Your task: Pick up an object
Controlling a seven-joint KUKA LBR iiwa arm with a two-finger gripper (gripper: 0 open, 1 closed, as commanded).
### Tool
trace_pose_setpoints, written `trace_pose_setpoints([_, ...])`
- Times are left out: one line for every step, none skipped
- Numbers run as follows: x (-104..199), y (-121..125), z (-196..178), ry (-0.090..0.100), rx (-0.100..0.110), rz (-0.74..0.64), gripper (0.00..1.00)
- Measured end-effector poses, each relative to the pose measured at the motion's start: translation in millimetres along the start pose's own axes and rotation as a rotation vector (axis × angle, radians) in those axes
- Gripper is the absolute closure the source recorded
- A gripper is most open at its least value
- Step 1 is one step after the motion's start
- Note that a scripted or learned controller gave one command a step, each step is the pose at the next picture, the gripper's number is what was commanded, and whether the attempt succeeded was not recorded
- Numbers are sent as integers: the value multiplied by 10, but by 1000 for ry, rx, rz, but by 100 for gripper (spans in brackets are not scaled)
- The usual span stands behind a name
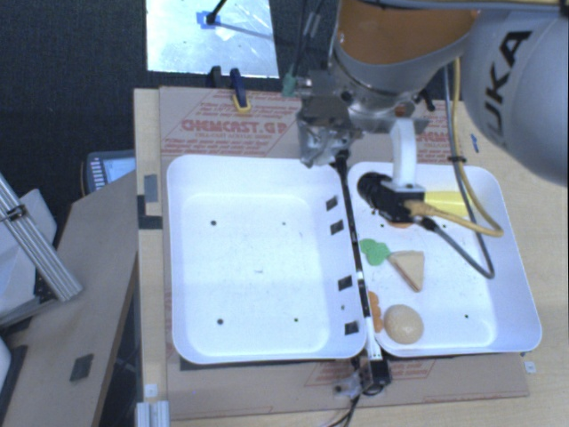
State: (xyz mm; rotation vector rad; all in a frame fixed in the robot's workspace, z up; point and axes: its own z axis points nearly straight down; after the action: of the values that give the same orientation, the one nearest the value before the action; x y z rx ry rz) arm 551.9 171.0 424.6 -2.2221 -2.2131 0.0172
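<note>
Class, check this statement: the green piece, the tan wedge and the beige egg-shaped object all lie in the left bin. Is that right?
Not quite. The camera view shows the green piece, the tan wedge and the beige egg-shaped object all lying in the right bin, not the left bin.

Arm (418, 16) comes in from top right, grey casing w/ orange band just above the wrist, big grey link filling the upper right corner. Wrist points down and toward the left. Gripper (322, 145) hangs off the wrist, approx. over the far end of the line where the two bins meet, metal body seen from above. Yellow and black cables loop down from the wrist area on the right side.
</note>
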Motion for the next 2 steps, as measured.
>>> trace_pose_setpoints([262,364,-926,8,-24,-10,100])
trace_pose_setpoints([499,271,1153,-1,3,-8,100])
